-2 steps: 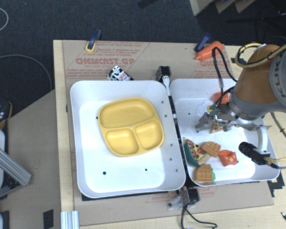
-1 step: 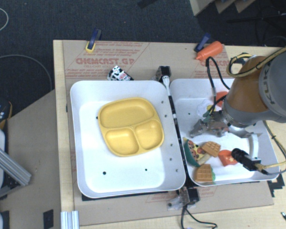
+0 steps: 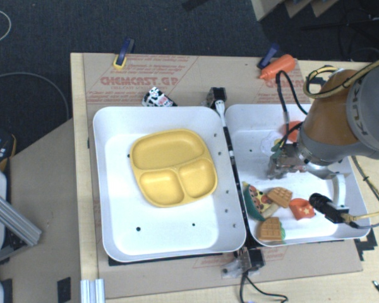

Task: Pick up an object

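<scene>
1. Arm (image 3: 331, 122): reaches in from the right, its wrist over the right bin (image 3: 252, 115).
2. Gripper (image 3: 282, 166): held low inside the right bin, near the middle of the floor. Whether it is released or clenched cannot be told from this angle, and nothing is seen in its grasp.
3. Candidate objects: four toy foods cluster at the near edge of the right bin. They are a pizza slice (image 3: 255, 201), a round biscuit (image 3: 280, 196), a red piece (image 3: 301, 208) and a waffle (image 3: 271, 230). All rest on the bin floor. The biscuit lies closest to the gripper, just below it and apparently apart from it.
4. Partly hidden item: a red object (image 3: 293, 130) lies behind the arm near the far wall, its kind unclear.
5. Left bin (image 3: 114, 169): holds a yellow divided plate (image 3: 174, 167), well away from the gripper.
6. Progress, as judged: the approach looks done. The grasp and the lift are not yet shown, so the pick itself remains.
</scene>
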Controlling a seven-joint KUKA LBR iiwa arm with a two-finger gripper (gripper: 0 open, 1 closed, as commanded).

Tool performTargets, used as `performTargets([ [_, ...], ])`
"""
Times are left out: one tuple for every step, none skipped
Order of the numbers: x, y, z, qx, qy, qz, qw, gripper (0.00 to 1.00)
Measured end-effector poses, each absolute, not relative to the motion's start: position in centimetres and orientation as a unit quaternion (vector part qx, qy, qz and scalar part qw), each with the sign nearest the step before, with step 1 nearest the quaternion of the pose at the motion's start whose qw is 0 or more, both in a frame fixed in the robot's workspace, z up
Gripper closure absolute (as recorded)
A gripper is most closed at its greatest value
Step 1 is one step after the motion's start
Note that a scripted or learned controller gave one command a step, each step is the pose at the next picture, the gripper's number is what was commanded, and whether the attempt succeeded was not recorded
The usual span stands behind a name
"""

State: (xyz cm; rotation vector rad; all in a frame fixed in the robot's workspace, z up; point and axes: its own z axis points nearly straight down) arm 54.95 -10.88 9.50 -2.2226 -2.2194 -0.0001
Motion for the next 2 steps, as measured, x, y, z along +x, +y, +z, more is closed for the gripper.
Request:
performTargets([
  [55.0,-11.4,13.9,-0.707,-0.707,-0.0012,-0.002,1.0],
  [55.7,-10.5,19.4,-0.706,-0.708,-0.0015,-0.002,1.0],
])
